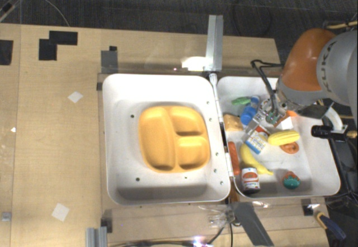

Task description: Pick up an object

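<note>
Plastic, light and slick, the yellow corn (283,138) right of centre suits a mid-body pinch; I cannot tell the gripper (271,117) state.

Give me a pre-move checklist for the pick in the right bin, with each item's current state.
1. End effector over the right bin: ok.
2. Finger opening visible: cannot tell.
3. Object held: cannot tell.
4. Target isolated: not ok; the small carton, banana and corn cob crowd together.
5. Easier targets apart from the pile: ok; the teal toy sits alone.
6. Yellow tray in the left bin, out of the way: ok.
</note>
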Controlling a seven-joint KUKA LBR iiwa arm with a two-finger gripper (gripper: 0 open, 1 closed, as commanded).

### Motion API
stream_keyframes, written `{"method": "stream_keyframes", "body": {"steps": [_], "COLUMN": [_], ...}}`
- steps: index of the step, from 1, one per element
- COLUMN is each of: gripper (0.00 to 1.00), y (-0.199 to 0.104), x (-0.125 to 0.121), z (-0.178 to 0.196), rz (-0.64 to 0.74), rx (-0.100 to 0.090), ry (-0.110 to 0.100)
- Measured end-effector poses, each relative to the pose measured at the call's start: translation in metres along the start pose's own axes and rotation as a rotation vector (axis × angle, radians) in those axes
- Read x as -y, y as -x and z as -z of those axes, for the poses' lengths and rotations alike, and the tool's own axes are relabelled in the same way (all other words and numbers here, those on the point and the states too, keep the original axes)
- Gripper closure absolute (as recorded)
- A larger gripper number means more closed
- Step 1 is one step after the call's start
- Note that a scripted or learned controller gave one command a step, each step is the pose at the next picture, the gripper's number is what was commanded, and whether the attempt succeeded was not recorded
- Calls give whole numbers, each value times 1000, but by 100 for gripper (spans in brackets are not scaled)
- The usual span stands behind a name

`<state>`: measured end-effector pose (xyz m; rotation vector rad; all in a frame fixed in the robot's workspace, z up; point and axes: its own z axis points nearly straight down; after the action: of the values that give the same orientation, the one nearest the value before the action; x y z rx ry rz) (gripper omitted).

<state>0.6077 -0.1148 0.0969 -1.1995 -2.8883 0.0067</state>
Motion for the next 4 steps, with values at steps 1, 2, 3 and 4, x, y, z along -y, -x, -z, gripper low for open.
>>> {"method": "stream_keyframes", "body": {"steps": [1,2,3,4], "gripper": [100,100,100,100], "y": [-11,-5,-5,-9], "x": [-64,4,0,-10], "z": [93,18,32,-7], "rz": [-448,-488,-480,-761], "rx": [15,10,15,13], "ry": [22,10,18,24]}}
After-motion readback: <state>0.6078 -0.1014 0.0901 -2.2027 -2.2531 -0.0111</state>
